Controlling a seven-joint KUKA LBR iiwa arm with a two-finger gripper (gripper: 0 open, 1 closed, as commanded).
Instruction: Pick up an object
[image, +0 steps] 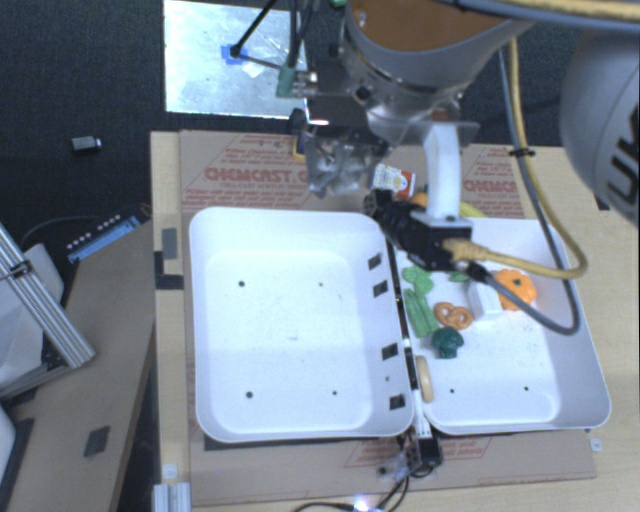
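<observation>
My gripper (335, 168) hangs over the cardboard just beyond the far rim of the left bin (215, 330), high above the bench. A small white and orange item (394, 181) shows just to its right; I cannot tell whether it is held. The right bin (560, 395) holds several small things in its left half: an orange piece (516, 288), a white block (488, 300), green strips (420, 302), a brown ring (455, 316), a dark green lump (447, 342) and a beige piece (424, 378).
The arm's black wrist block (420, 238) and yellow and grey cables (540, 270) cross the right bin's far left corner. A yellow item (470, 210) peeks out behind the white link. Black clips (385, 320) line the seam between the bins.
</observation>
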